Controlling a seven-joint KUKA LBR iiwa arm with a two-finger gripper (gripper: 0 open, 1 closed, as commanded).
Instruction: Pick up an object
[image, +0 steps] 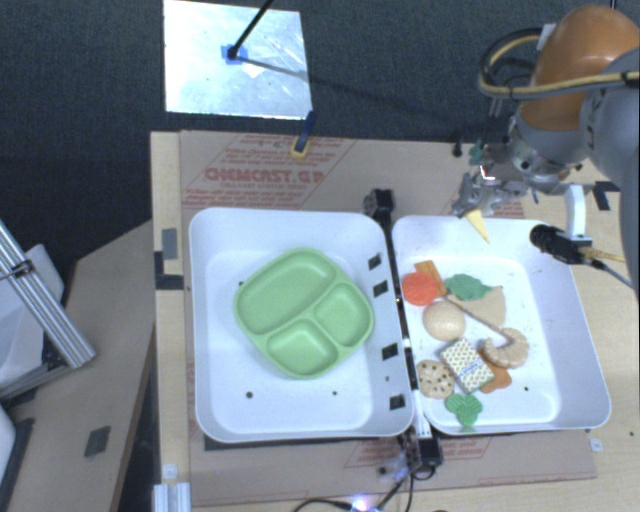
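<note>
The gripper (473, 205) pinches a yellow wedge (479, 225), its tip pointing down-right over the right bin (560, 300).

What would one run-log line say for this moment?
gripper: above right bin's far edge, yellow piece at its tip | food pile: right bin | green tray: left bin

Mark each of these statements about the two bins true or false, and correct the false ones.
1. The green divided plate lies in the left bin. True.
2. The cookie sits in the left bin. False: it lies in the right bin, near its front edge.
3. The gripper has a yellow piece at its tip, above the right bin's far edge. True.
4. The plate's compartments are full of food. False: they look bare.
5. The orange-red round piece lies beside the divider between the bins. True.
</note>
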